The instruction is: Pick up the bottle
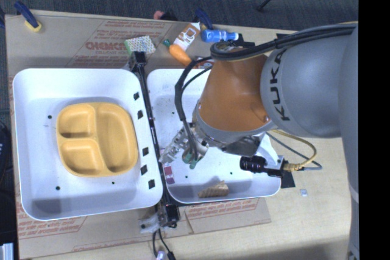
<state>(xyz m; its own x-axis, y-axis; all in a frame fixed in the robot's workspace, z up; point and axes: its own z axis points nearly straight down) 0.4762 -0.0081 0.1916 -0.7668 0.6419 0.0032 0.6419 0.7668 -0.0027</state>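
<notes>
The tool (186,152) is lowered into the right bin (159,85), its opening impossible to judge. The bottle (184,39) is seen lying outside, on the counter (317,216) behind the bins, out of easy reach.

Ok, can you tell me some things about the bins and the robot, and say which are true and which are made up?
1. The yellow tray lies in the left bin. True.
2. The tool is over the left bin. False: it is low over the right bin.
3. The tray has three compartments. True.
4. The blue bottle lies inside the right bin. False: it lies on the cardboard beyond the bins.
5. A brown piece lies in the right bin near its front wall. True.
</notes>
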